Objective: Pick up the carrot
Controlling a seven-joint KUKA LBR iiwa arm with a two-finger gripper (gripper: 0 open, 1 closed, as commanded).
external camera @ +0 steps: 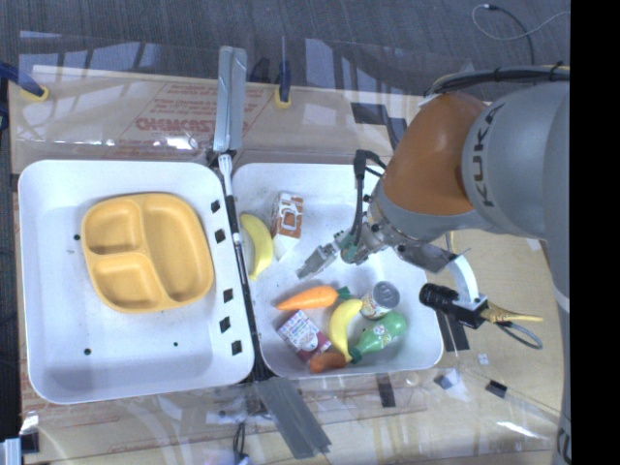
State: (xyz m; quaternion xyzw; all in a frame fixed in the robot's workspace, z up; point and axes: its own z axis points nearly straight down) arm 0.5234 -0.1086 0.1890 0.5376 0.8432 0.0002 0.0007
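Observation:
The orange carrot (pixel 308 298) lies on its side in the middle of the right bin (pixel 320 184), pointing left. My gripper (pixel 331 254) hangs just above and slightly right of it, apart from the carrot. It looks open, and I see nothing between its fingers. The grey arm with its orange band comes in from the right and covers the bin's right side.
Around the carrot lie a yellow banana (pixel 257 243), a brown and white packet (pixel 288 214), a second banana (pixel 344 325), a red packet (pixel 298 329), a green toy (pixel 380 332) and a small can (pixel 386 295). The left bin (pixel 48 356) holds a yellow divided plate (pixel 145 250).

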